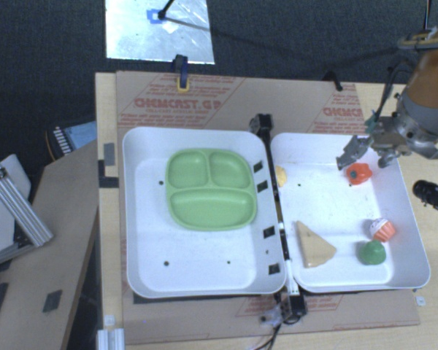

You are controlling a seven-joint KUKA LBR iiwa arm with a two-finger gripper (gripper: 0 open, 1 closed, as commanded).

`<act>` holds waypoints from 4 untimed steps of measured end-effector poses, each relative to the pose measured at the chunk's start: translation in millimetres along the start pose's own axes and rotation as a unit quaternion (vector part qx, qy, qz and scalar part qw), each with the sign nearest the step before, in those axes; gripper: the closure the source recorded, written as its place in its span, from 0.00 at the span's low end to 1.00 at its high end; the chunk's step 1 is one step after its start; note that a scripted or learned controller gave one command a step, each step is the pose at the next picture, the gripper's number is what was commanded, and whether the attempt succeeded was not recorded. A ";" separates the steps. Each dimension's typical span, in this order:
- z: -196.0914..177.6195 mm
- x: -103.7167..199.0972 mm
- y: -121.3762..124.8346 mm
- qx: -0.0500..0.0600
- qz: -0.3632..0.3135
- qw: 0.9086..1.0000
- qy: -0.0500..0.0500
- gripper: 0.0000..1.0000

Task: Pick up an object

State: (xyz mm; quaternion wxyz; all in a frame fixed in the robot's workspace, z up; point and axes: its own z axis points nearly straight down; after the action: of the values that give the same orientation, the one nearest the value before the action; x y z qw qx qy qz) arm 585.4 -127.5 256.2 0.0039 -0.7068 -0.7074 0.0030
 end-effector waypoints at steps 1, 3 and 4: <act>-6.4 0.3 2.0 -0.005 -0.001 1.000 -0.001 0.00; 102.2 -9.2 -6.9 -0.005 0.000 1.000 -0.001 0.00; 161.7 -1.0 -6.1 -0.004 0.000 1.000 0.000 0.00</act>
State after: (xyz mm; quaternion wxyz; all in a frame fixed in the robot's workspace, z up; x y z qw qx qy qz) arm 577.7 -128.3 94.6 0.0012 -0.7065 -0.7078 0.0006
